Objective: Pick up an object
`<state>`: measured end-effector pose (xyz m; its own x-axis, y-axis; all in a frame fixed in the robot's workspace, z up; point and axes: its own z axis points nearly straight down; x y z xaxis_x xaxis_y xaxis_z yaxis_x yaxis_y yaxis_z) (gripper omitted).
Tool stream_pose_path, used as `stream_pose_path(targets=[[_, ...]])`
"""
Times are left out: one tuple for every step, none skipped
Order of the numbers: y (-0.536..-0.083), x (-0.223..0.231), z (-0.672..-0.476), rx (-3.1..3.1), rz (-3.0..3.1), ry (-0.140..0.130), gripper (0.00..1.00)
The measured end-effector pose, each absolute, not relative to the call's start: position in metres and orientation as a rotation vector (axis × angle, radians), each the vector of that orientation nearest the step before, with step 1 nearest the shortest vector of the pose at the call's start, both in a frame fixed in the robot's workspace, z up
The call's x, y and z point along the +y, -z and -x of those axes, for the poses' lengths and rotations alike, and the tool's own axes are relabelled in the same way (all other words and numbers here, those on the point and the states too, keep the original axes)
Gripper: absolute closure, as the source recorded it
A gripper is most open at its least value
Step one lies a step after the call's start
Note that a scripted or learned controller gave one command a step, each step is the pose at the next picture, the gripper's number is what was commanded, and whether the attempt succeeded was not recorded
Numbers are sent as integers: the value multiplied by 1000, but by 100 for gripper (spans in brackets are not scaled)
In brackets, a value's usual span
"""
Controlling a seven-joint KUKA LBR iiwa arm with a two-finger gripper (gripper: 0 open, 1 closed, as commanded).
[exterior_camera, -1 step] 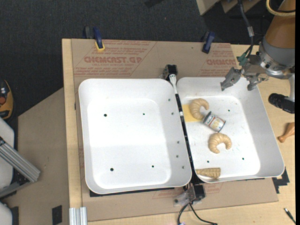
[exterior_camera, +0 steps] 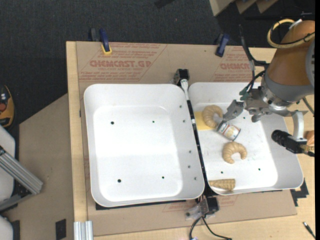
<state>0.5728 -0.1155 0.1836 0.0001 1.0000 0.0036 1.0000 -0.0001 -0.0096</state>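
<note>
Hand [exterior_camera: 231, 115] hangs just above a small can [exterior_camera: 229, 130].

Count of items on the bench

Two white bins [exterior_camera: 100, 149] were present; the right bin [exterior_camera: 285, 176] held two croissants [exterior_camera: 234, 151], one small can [exterior_camera: 229, 130], one yellow piece [exterior_camera: 200, 121] and one flat pastry [exterior_camera: 222, 185].

Here's the surface [exterior_camera: 150, 59], a brown board printed with red lettering along its far side. A blue clamp [exterior_camera: 104, 40] grips its far edge at the left, another clamp [exterior_camera: 222, 45] at the right. Two shallow white bins sit on it side by side, touching: left bin [exterior_camera: 95, 149], right bin [exterior_camera: 287, 176].
</note>
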Motion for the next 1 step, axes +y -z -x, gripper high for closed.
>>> stream_pose_path(targets=[[-86, -130, -545, -2212, 2218, -9, 0]])
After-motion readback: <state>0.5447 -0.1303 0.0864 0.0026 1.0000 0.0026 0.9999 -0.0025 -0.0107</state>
